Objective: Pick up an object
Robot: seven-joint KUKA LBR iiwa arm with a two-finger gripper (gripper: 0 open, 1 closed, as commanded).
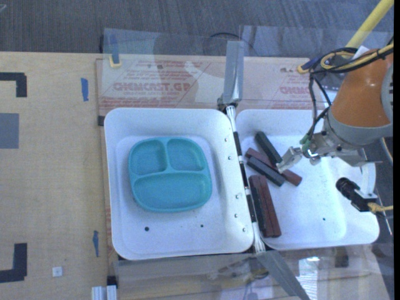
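**Claw low over the bars in the right bin**

Claw (292,157) sits just above the right end of the crossed bars, at the tip of the grey arm (359,114) with its orange band. Whether it is apart or together I cannot tell from this slant, and no bar is seen between its tips.

Landmark: the divider (240,167) where the two white bins meet. Right of it, in the right bin (325,224), lie several slim bars. A dark one (267,147) angles away from the divider toward the far wall. Two more, one black (265,169) and one reddish-brown (292,177), cross beneath it, nearest the claw. A long brown pair (265,206) lies almost parallel to the divider, just beside it. Left of the divider, the left bin (119,224) holds a teal plate (170,172) with three sections.

The bars look rigid, light and smooth-sided, likely plastic or wood, so they should not bend or break, though they may slide or pivot if pinched off-centre. A grip across the narrow width near the middle of a bar's length seems safest. The crossed ones touch, so lifting one may drag another. The brown pair sits tight to the wall, leaving little room on that side.

Printed red lettering shows on the cardboard (156,83) beyond the bins; it seems to begin "CHEMCAST", but is too faint to be sure.
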